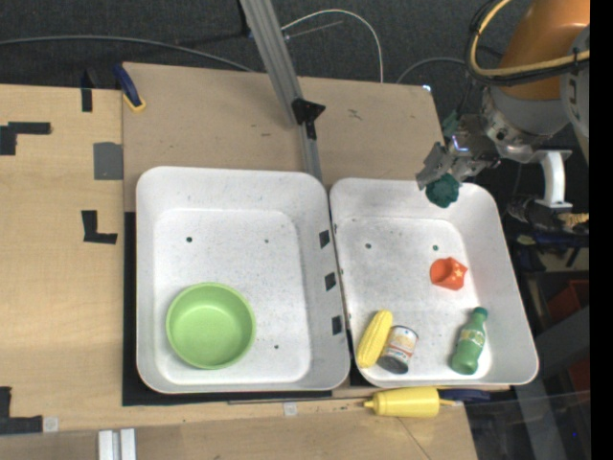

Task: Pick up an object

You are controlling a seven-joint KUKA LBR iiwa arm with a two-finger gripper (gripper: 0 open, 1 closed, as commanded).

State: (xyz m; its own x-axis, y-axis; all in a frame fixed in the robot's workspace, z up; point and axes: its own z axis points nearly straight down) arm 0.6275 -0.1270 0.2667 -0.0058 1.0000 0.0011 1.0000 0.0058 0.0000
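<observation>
Teal object [443,194], clenched in the claw [442,182] above the far rim of the right bin [498,257], apparently in the lift step; the next move calls for a steady rise, away from the orange toy [447,273], corn [374,338] and bottle [468,342].

A yellow bottle [406,402] lies on the bench [220,123] — outside (below) the bins.
</observation>
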